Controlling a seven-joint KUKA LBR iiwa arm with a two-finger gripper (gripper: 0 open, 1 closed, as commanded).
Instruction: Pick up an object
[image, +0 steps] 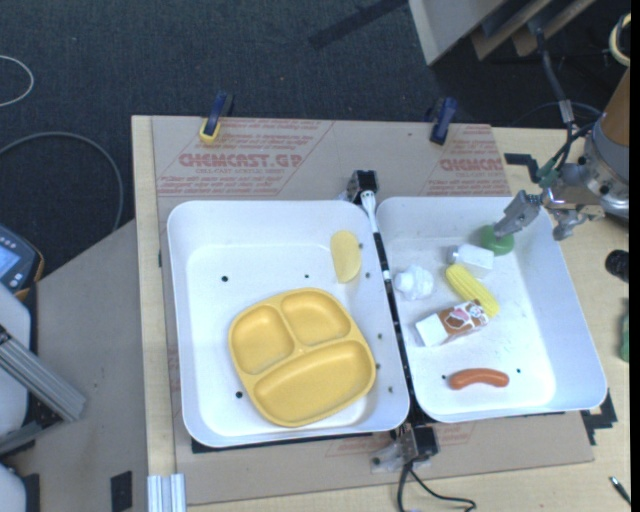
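Observation:
My gripper (538, 222) hangs over the back right corner of the right bin (570, 330), its two fingers spread open with nothing between them. Its left fingertip is right beside a small green-and-white object (487, 245). Just in front of that lies a yellow corn cob (472, 288), with a white packet with a brown label (452, 324) nearer the bin's middle. A small white lump (413, 282) rests near the bin's left wall. An orange-red sausage (478, 378) lies near the front.
The left bin (190, 300) holds a yellow divided plate (302, 355) and a pale yellow piece (346, 255) at its back right. Clamps (213, 117) sit on the board's far edge. Cables run past the arm at the right.

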